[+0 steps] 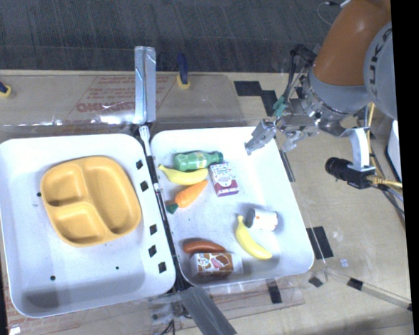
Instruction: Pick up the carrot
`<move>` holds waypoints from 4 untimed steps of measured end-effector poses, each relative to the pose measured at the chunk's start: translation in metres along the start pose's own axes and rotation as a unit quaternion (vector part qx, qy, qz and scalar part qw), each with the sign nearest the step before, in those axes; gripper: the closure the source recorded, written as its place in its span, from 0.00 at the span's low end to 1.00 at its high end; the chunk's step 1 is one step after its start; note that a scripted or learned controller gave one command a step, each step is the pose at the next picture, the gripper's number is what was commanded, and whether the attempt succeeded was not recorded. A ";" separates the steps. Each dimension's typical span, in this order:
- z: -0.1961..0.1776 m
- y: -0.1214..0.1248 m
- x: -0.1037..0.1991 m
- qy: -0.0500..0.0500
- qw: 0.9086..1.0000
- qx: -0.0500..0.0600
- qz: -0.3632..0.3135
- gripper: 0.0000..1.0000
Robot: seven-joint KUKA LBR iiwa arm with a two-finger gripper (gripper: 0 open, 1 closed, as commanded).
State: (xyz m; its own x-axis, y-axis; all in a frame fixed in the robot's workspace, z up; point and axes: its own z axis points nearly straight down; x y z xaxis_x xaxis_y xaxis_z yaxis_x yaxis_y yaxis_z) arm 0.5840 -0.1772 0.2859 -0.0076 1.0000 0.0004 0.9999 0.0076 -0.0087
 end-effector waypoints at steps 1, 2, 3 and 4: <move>0.099 -0.046 0.090 0.000 0.999 0.001 0.038 0.00; 0.097 0.029 0.109 -0.001 0.981 -0.003 -0.196 0.00; 0.181 -0.024 0.079 0.001 0.979 0.000 -0.206 0.00; 0.096 -0.008 0.150 -0.002 0.929 -0.003 -0.370 0.00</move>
State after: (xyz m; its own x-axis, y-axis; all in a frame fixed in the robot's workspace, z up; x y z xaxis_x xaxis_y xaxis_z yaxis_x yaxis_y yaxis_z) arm 0.5739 -0.0276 0.1898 -0.6932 0.7207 0.0001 0.7207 0.6932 -0.0011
